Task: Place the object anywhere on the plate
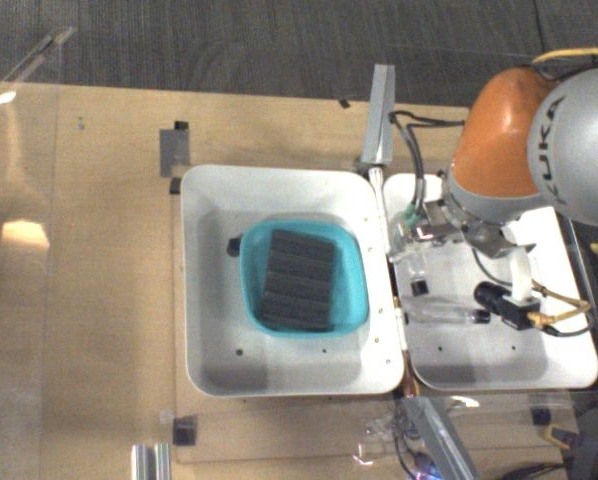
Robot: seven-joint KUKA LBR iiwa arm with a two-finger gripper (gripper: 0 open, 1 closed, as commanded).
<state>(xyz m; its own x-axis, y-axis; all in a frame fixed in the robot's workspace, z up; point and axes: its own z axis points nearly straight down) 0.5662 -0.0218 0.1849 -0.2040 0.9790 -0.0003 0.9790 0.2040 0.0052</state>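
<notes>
A teal plate lies in the middle of the left bin. A dark grey ridged block rests flat on the plate, covering much of its middle. My gripper hangs over the left side of the right bin, just right of the wall between the two bins. It stands apart from the plate and the block. I see nothing held in it. The grey and orange arm hides the back of the right bin.
A small dark thing sits against the plate's left rim in the left bin. A metal post stands at the back between the bins. Bare bin floor surrounds the plate.
</notes>
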